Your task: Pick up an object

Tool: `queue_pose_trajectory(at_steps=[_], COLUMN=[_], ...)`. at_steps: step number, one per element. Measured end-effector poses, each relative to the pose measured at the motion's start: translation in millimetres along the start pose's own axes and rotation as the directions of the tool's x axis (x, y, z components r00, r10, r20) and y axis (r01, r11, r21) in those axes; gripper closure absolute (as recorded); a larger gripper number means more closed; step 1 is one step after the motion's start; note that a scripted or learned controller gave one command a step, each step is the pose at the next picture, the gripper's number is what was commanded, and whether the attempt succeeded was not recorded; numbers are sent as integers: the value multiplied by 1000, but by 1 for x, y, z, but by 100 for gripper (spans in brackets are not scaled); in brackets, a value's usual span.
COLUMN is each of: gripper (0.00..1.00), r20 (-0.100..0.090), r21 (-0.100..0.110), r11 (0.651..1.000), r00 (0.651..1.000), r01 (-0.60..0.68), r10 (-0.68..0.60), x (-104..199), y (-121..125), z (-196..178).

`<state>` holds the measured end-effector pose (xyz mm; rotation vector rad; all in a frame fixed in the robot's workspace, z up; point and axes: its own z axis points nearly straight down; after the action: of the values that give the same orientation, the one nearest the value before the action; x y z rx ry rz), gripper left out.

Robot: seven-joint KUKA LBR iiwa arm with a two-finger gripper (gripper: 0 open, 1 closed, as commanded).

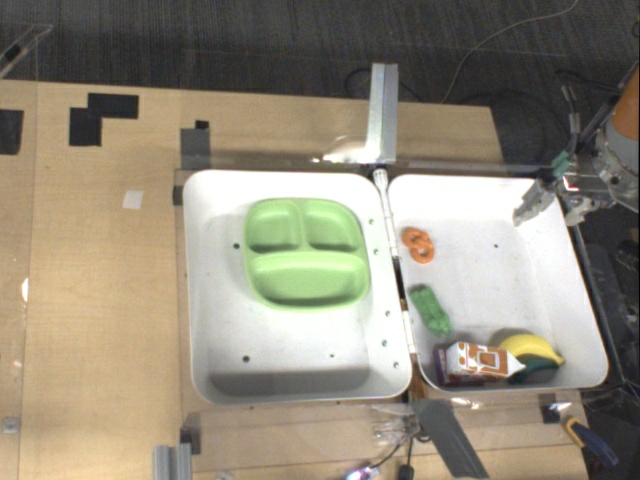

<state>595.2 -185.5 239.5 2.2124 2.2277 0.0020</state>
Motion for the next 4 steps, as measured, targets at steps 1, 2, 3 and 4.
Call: queue_pose_trajectory(at_steps=[1,2,3,4], gripper=[0,0,0,0], r20=[-1,1,22,0], r21=[4,-7,-53,-2], r11=[999,976,964,887], r00=[999,976,966,887], r01=[-47,218,259,462], r10=[47,-218,-258,-462], x=[84,88,95,88], y=[-54,-48,-90,-12], z=[93,133,136,91])
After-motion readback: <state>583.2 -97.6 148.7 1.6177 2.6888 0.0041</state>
